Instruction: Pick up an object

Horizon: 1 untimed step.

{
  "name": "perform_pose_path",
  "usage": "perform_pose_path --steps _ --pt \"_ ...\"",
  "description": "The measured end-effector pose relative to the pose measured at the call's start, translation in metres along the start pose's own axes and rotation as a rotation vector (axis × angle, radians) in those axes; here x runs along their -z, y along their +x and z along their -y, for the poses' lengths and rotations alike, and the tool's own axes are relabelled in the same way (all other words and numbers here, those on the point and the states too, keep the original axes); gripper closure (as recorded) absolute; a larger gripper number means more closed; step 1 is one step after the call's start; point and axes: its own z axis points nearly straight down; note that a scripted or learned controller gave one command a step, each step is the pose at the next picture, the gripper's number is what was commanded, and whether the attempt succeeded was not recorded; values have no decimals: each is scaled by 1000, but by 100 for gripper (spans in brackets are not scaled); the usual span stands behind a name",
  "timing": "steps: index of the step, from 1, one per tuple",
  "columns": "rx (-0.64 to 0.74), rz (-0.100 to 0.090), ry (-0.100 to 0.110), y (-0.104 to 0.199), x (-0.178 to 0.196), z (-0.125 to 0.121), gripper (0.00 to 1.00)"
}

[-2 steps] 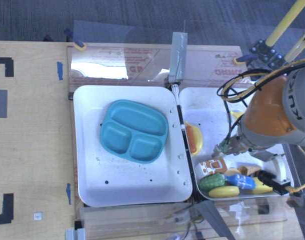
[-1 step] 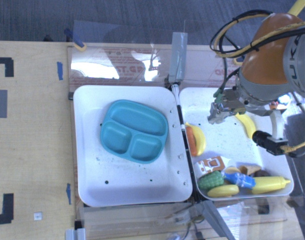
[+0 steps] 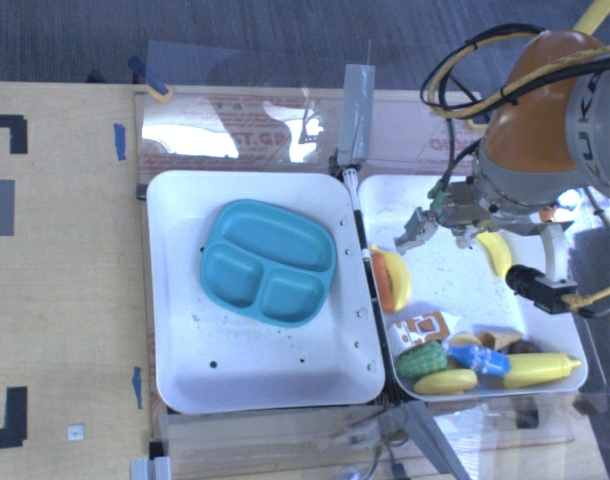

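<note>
My jaws (image 3: pixel 417 230) hang over the upper left part of the right bin (image 3: pixel 440 196), in the right half of the frame, and from this slant I cannot tell whether they are open or closed; nothing shows between them. My grey arm with its orange band (image 3: pixel 545 88) fills the upper right corner, with black and yellow cables looping above it.

Below and a little left of my jaws, against the left wall of the right bin, lies an orange and yellow toy fruit (image 3: pixel 391 278). To the right of my jaws, partly under my wrist, a small yellow banana-shaped piece (image 3: pixel 496 252) rests on the bin floor. The other things crowd the bottom edge of the right bin: a small white and orange card (image 3: pixel 423 325), a green bumpy piece (image 3: pixel 421 359) just below it, a yellow piece (image 3: pixel 445 380) touching the green one from below, a blue item (image 3: pixel 482 359) to their right, a brown piece (image 3: pixel 513 342) above that, and a long yellow object (image 3: pixel 537 368) lying along the lower right wall.

The left bin (image 3: pixel 175 298) sits in the middle of the frame and holds a blue divided plate (image 3: pixel 268 261) with three compartments, lying flat in its upper half. The wooden table (image 3: pixel 60 268) stretches to the left, marked with black and blue tape.
</note>
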Motion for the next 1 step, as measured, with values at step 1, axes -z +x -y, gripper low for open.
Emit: perform_pose_path --steps 1 --pt "-9 0 6 -17 -54 51 0"
